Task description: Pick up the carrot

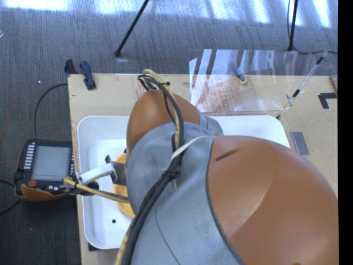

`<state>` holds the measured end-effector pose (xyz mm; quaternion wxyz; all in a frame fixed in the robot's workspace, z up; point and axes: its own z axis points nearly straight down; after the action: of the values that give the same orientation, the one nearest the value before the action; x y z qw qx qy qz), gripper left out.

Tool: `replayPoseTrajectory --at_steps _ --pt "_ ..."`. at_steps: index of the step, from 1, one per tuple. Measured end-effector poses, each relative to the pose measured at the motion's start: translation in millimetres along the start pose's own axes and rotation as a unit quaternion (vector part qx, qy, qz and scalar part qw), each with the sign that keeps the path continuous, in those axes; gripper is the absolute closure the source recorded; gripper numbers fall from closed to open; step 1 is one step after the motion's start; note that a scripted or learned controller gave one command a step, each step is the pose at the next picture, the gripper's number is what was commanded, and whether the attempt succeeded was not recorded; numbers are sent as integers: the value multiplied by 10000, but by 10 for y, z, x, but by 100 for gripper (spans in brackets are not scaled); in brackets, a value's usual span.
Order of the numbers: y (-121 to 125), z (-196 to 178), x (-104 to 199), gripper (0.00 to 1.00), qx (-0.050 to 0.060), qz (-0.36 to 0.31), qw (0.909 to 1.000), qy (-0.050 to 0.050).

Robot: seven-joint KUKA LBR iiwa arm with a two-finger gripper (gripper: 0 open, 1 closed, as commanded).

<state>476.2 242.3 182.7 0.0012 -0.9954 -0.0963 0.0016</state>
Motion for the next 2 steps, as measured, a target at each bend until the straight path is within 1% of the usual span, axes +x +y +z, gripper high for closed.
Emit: replayPoseTrajectory --at_steps 1,2 --pt "105 128 530 100 -9 -19 10000 -17" --pt "138 38 535 100 7 20 10000 -40"
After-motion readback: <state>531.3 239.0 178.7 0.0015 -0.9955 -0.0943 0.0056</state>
